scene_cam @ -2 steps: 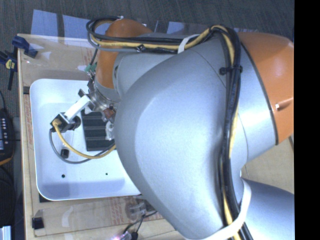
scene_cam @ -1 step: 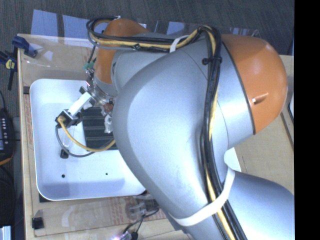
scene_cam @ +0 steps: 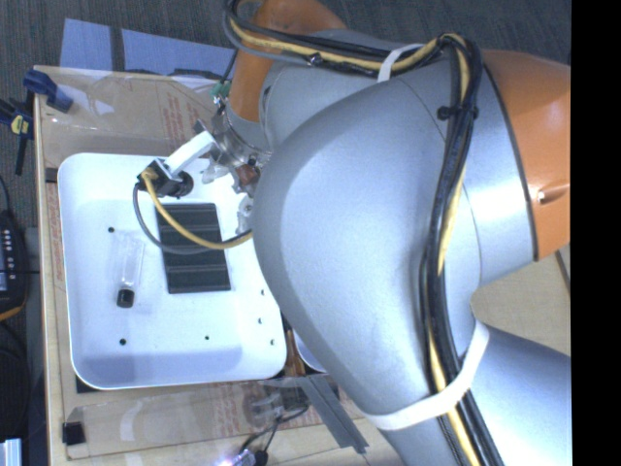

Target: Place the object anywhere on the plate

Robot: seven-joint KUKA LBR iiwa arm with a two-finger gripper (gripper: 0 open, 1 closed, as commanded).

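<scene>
Fingers (scene_cam: 194, 246) hang spread, holding nothing, over the white bin (scene_cam: 87, 338).

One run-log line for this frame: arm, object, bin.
arm: over left bin | gripper: low above bin floor | clear tube with black cap: lying in bin, left of gripper | plate: unidentified

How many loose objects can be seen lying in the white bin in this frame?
2. A clear tube with a black cap lies near the left bin's left side; a dark ribbed rectangular piece lies at its middle, under the gripper. The arm may hide others.
</scene>
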